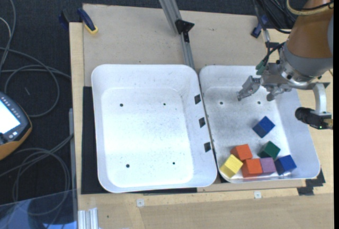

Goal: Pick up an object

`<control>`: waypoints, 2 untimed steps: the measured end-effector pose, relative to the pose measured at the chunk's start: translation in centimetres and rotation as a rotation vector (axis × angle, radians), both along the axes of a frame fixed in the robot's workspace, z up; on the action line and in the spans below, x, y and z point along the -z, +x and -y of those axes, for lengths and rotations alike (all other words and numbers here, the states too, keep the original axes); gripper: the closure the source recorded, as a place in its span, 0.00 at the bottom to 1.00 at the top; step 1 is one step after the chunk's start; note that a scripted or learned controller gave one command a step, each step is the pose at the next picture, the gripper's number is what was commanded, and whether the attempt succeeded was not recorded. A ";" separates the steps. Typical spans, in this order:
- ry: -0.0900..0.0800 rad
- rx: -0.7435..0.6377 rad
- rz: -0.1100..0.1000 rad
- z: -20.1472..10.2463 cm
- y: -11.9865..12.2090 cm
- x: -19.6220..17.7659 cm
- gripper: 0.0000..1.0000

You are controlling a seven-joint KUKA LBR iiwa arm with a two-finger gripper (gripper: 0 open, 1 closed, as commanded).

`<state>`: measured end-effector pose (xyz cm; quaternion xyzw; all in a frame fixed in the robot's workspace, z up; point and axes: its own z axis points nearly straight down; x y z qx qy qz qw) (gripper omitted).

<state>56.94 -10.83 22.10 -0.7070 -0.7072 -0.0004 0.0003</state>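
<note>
While the pale wooden surface [137, 37] carries two shallow white plastic bins side by side, the left bin [143, 127] is speckled, and the right bin [222, 90] holds the blocks. The grey and orange arm [310, 32] reaches in over the right bin, its two-finger gripper [259, 90] spread apart with nothing between the fingers, above bare bin floor. A blue cube [263, 126] lies alone near the middle; orange [243, 151], green [271, 149], yellow [231, 165], purple [267, 165] and another blue cube [286, 163] cluster at the near edge
</note>
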 end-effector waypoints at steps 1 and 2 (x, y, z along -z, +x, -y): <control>0.000 0.007 -0.011 4.9 -4.5 7.3 0.00; -0.002 0.003 0.000 10.4 -1.4 12.4 0.00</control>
